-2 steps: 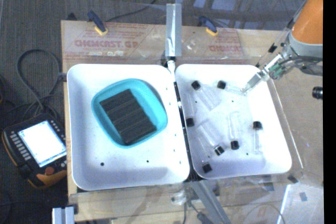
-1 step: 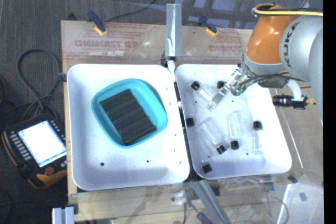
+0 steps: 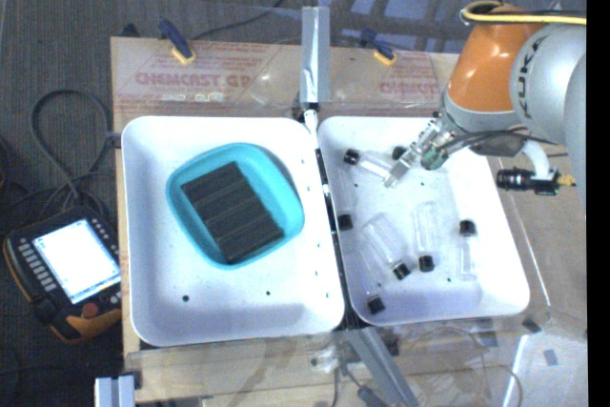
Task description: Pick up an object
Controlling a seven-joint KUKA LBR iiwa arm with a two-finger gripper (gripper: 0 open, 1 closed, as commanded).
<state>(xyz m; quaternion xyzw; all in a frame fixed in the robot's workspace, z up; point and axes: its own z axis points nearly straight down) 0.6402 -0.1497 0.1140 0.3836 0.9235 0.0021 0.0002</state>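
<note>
The right bin (image 3: 496, 300) holds several clear vials with black caps. One vial (image 3: 367, 163) lies near the bin's far left, another (image 3: 379, 235) in the middle, and two more (image 3: 424, 226) (image 3: 465, 251) further right. My gripper (image 3: 398, 167) hangs low over the far part of this bin, slanting down to the left from the orange-banded wrist (image 3: 486, 71). Its tip is right beside the far-left vial and a loose black cap (image 3: 398, 152). I see nothing clearly held.
The left bin (image 3: 152, 300) carries a blue tray (image 3: 186, 205) with a black ribbed block (image 3: 232, 210) in it. A metal divider post (image 3: 313, 62) stands between the bins at the back. A teach pendant (image 3: 62, 272) lies off the bench on the left.
</note>
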